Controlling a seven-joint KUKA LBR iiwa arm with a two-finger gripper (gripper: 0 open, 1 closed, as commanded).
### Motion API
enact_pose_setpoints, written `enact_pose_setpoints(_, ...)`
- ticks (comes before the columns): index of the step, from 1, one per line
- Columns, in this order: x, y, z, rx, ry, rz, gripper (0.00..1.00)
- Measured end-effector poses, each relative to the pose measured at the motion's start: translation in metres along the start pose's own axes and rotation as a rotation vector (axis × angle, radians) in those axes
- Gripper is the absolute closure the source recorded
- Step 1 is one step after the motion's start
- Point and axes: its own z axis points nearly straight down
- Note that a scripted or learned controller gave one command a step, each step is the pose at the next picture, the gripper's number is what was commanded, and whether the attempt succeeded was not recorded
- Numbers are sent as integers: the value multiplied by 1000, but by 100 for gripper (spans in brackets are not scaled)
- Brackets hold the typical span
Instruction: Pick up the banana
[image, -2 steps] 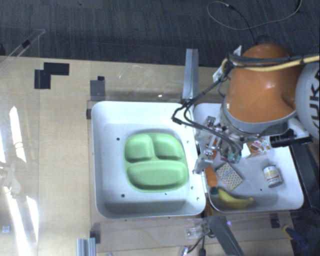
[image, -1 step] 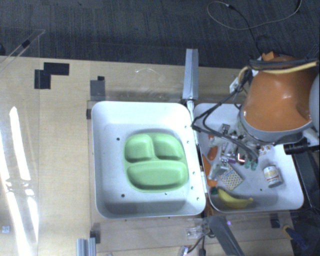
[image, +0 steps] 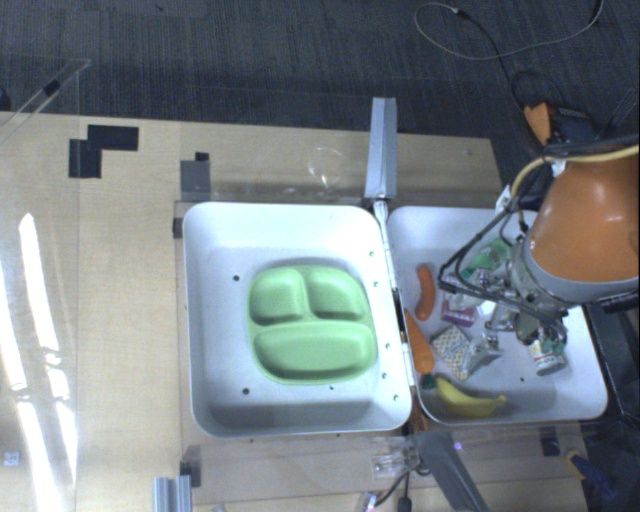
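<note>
Surface (image: 120, 330) of pale wood fills most of the frame, carrying two shallow white bins side by side. Left bin (image: 215, 400), at centre frame, holds a green divided tray (image: 310, 322) with three compartments. Right bin (image: 585, 395), at right of centre, is crowded, and the grey arm with its orange band (image: 585, 225) hangs over its upper right part, with dark cables looping down beside it. Below the band the gripper (image: 505, 330) sits low among the clutter, near the middle of this bin; whether the jaws are apart or together I cannot tell, since wrist and packets crowd that spot. Banana (image: 465, 398), yellow with a greenish tip, lies on its side along the lower edge of the right bin, in its lower left corner, close below the gripper but apart from it. An orange carrot (image: 418, 345) lies just above it by the dividing wall, a reddish sausage-like piece (image: 425, 290) further up, a patterned packet (image: 452, 347) between, and a small can (image: 546, 356) to the right. Judging by this, the pick is not yet made: the banana rests in the bin, ungrasped, so approach, closing and lift all remain.
</note>
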Motion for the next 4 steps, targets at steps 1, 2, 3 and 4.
enact_pose_setpoints(1, 0, 7, -2, 0, -1, -108, 0)
enact_pose_setpoints(2, -12, -84, -48, 2, -4, -332, 0)
enact_pose_setpoints(3, -29, -145, -105, 2, -3, -337, 0)
enact_pose_setpoints(4, -32, -144, -117, 5, -14, -335, 100)
